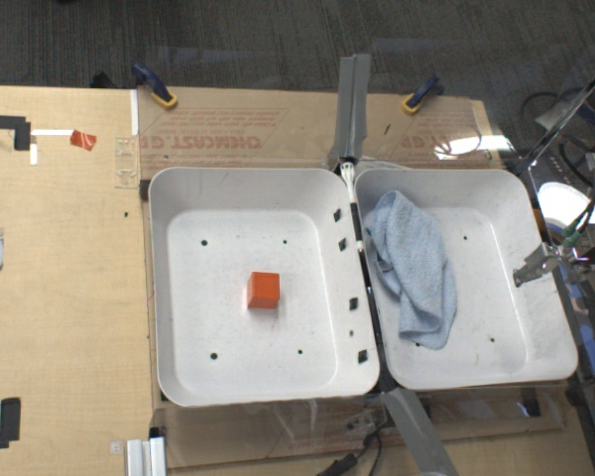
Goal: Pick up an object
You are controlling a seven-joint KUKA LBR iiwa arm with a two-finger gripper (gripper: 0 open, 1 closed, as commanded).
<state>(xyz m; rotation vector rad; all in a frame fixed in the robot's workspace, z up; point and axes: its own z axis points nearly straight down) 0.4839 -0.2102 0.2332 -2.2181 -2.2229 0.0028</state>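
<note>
An orange-red cube (263, 291) sits near the middle of the left bin (178, 365), resting flat on the floor. A light blue cloth (414, 266) lies crumpled along the left side of the right bin (535, 365), running from its back left corner toward the front. My gripper (534, 266) pokes in at the right rim of the right bin, small and partly cut off by the frame edge. It is well clear of the cloth and far from the cube, and I see nothing held in it.
A grey divider bar (352, 107) runs between the bins at the back. Cardboard (248, 132) lies behind the bins, held by two clamps. A wooden board (50, 266) lies to the left. Cables and a bright lamp (565, 201) crowd the right edge.
</note>
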